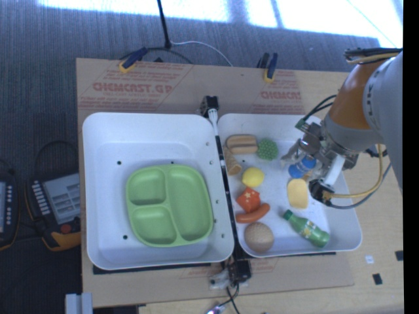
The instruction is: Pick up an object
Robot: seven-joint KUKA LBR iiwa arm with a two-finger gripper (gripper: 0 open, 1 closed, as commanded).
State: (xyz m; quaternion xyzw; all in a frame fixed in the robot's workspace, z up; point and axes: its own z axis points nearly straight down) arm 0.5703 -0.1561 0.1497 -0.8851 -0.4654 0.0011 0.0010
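Note:
My gripper [302, 160] hangs over the right part of the right bin [347, 237], reaching in from the right. Directly under it lies a small blue object [298, 171], partly hidden by the gripper. A pale yellow piece [297, 193] lies just below that. Further left sit a tan bun [241, 143], a green broccoli-like ball [266, 149], a yellow lemon [253, 176], a red-orange piece [248, 199] and a red sausage [253, 214]. A brown round item [259, 236] and a green bottle [306, 228] lie near the front wall.
The left bin [105, 142] holds a green divided plate [170, 205]. A black fitting [209, 103] sits at the top of the ridge between the bins. Yellow and black cables [357, 191] loop from the wrist over the right bin's right side.

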